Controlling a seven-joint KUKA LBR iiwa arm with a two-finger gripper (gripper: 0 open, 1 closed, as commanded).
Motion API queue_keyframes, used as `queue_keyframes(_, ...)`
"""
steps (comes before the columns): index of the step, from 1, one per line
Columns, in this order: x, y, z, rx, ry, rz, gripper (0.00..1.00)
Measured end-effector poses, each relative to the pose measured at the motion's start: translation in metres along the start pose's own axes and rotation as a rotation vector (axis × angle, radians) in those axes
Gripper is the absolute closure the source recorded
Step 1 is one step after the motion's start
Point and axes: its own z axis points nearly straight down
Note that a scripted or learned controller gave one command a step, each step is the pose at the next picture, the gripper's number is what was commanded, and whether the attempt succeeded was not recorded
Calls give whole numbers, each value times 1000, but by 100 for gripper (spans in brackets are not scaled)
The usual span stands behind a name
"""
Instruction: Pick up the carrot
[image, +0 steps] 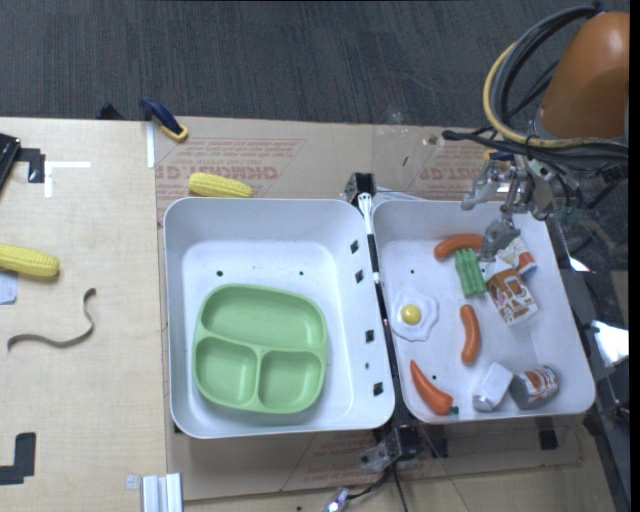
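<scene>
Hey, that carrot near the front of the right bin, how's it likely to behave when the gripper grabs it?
The carrot looks like a smooth, glossy toy, so it is probably stiff, light and a bit slippery. Its rounded, tapered body suggests it may roll or pivot if nudged off-centre. It lies flat near the right bin front wall, with the gripper well behind it, so squeezing across its thicker part seems safest.

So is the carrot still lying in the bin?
Yes. The carrot lies flat on the right bin floor, with the gripper apart from it.

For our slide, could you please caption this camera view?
Gripper hovers over the right white bin, far from the orange carrot at its front-left corner.
</scene>
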Motion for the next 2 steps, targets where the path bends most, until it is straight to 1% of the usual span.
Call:
queue_keyframes(1,33,41,54,-1,1,-3,0)
queue_keyframes(2,76,36,121,-1,1,64,0)
